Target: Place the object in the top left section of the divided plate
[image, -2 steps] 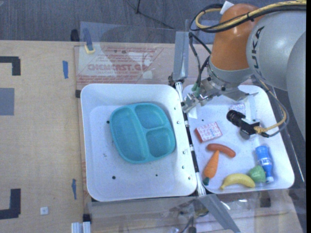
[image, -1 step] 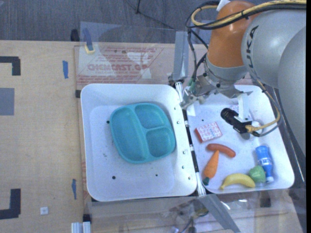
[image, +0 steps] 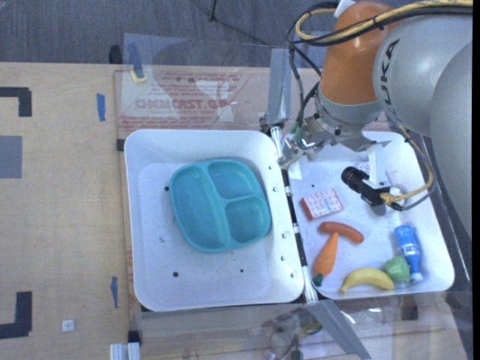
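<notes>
A teal divided plate with three sections lies in the left bin, nothing on it. My gripper hangs over the ridge between the two bins, at the top left corner of the right bin, just right of the plate's upper edge. No object shows in it. The nearest object is a small red and white box, lying below the gripper in the right bin.
Further down the right bin lie a red sausage, a carrot, a banana, a green item and a blue bottle. The arm covers the right bin's upper part.
</notes>
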Controlling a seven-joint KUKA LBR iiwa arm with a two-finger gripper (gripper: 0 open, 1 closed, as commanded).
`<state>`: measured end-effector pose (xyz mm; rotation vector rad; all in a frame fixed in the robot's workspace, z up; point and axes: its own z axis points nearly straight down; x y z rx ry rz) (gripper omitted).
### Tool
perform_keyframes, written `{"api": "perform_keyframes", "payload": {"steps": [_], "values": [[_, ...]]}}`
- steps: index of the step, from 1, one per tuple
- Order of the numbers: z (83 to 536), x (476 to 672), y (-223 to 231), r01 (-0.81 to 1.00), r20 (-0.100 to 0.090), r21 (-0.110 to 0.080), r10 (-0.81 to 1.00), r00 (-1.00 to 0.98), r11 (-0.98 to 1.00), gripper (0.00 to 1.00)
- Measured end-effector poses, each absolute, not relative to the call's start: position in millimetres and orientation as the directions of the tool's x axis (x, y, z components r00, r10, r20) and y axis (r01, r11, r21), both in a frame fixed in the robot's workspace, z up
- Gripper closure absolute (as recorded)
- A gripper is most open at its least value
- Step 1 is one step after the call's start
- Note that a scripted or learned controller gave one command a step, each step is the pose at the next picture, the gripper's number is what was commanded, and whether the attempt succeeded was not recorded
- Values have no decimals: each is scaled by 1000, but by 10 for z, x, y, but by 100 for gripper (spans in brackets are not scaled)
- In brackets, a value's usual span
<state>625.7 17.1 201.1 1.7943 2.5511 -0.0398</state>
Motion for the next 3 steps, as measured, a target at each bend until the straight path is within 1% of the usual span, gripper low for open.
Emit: {"api": "perform_keyframes", "payload": {"steps": [1,2,3], "values": [[2014,6260,179,945,-33,-6,944,-327,327,100],[2692,6673,306,989,-2,4,989,-145,145,100],[2693,6672,326,989,-2,3,989,-148,148,0]]}}
